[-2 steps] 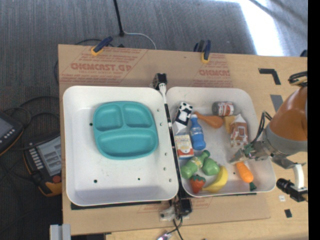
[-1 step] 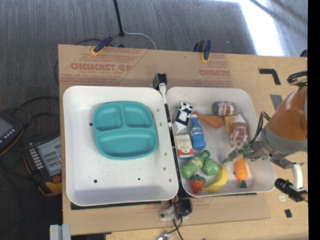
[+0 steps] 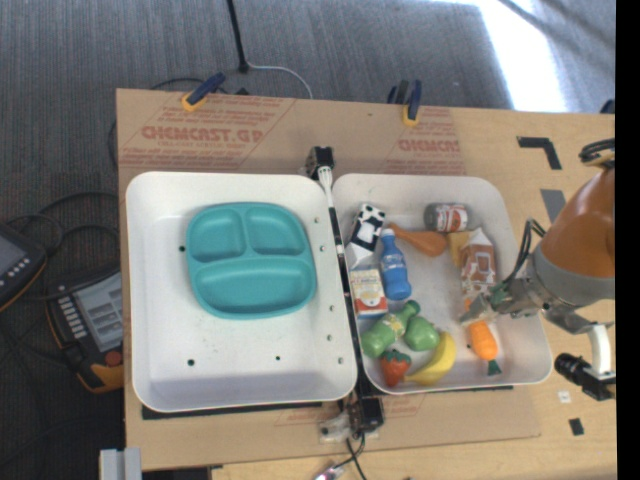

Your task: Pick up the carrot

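Note:
The carrot point(image 3: 484, 341) is a short orange piece with a green stub at its near end. It lies near the front right corner of the right bin point(image 3: 520, 218). My gripper point(image 3: 499, 305) reaches in over the bin's right wall and hangs just above and behind the carrot, next to a small carton point(image 3: 478, 265). The grey wrist and orange band point(image 3: 585, 238) cover the bin's right rim. Nothing shows as held.
The right bin also holds a banana point(image 3: 438, 360), green peppers point(image 3: 400, 330), a strawberry point(image 3: 395, 367), a blue bottle point(image 3: 394, 267), a can point(image 3: 446, 217), a tapered orange item point(image 3: 420, 240) and small cartons. The left bin point(image 3: 160, 358) holds a teal divided plate point(image 3: 250, 258).

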{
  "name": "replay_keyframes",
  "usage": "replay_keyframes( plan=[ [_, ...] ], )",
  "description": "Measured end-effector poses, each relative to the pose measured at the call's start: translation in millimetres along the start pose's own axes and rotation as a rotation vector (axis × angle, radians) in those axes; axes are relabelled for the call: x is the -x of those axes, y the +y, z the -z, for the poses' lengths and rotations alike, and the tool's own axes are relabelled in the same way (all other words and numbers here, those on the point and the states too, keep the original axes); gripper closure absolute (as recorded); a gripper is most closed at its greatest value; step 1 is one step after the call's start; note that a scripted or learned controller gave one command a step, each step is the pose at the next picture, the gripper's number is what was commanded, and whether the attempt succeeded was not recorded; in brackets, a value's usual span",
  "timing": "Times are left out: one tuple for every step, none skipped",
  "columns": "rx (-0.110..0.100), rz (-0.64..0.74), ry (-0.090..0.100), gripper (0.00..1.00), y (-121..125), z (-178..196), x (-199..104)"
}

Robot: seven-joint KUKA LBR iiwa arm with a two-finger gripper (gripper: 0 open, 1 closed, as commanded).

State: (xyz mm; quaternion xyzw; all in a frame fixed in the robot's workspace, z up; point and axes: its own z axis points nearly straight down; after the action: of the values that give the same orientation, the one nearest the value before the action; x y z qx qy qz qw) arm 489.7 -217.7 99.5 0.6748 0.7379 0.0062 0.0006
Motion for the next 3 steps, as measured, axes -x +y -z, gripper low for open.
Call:
replay_keyframes(
  plan=[
    [0.000, 0.252, -0.017, 1.00, -1.6, -9.4, -6.4],
    [-0.003, 0.256, -0.008, 0.00, -1.7, -10.4, -9.8],
    [0.007, -0.459, -0.015, 0.00, 1.0, -10.6, -32.4]
  ],
)
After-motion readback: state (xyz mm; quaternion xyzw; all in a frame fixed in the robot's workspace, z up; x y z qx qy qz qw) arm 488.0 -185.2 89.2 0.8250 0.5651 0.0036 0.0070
